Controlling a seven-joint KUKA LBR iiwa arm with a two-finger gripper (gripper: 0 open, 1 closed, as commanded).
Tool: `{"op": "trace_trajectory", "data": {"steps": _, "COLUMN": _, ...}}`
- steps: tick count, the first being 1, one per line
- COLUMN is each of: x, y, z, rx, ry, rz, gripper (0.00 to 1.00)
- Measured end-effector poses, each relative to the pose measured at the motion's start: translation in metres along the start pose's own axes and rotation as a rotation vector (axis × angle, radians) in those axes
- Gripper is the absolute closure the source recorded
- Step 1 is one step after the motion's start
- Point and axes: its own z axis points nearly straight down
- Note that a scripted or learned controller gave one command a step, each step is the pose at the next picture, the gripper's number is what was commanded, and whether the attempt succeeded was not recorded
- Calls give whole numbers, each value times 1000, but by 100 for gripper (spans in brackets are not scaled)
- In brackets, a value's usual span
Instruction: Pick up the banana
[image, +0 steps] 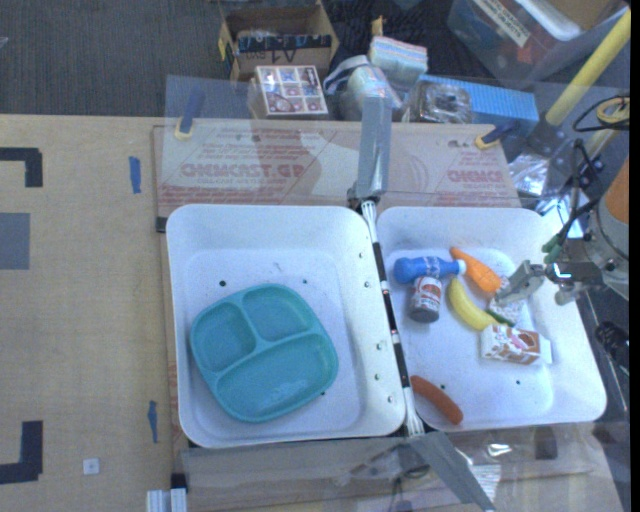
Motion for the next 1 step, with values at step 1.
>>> {"op": "trace_trajectory", "data": {"steps": 1, "x": 23, "y": 39, "z": 106, "rx": 0, "ry": 0, "rz": 140, "gripper": 0}}
